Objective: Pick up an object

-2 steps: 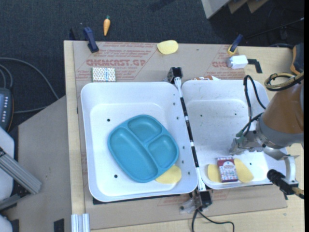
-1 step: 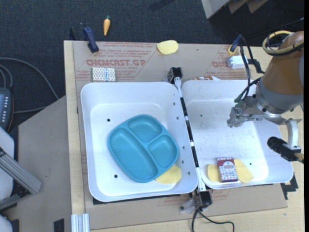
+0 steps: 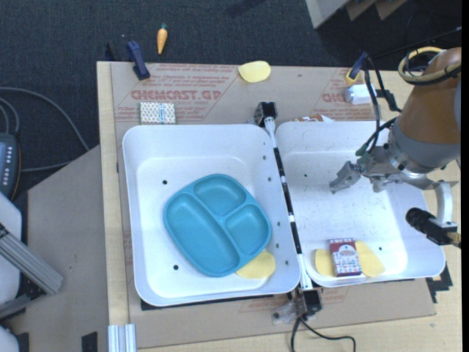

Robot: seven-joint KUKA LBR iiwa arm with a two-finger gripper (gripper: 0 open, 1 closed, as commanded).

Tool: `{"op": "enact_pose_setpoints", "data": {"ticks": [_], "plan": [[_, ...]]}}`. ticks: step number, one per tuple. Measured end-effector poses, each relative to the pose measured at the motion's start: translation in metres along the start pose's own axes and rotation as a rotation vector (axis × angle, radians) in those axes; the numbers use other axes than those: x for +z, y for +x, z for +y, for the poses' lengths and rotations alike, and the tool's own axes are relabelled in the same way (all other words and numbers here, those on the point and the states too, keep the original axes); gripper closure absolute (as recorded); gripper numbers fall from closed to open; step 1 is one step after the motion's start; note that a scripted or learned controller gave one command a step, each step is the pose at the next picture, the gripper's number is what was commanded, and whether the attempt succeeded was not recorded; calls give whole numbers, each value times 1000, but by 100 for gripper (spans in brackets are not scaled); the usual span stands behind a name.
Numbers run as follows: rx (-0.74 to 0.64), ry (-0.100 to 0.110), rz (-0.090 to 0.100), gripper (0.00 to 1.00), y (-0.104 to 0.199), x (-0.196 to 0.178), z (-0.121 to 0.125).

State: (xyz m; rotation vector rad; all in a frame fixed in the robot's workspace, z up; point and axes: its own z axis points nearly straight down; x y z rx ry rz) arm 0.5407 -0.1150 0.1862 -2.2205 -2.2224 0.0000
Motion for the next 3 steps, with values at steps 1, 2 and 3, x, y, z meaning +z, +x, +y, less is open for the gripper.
{"op": "enact_pose_setpoints", "data": {"ticks": [1, 2, 3], "plan": [[0, 2, 0, 0, -13, 103, 125], [1, -4, -2, 0, -40, -51, 74], [1, 2, 0, 0, -32, 61, 29]]}}
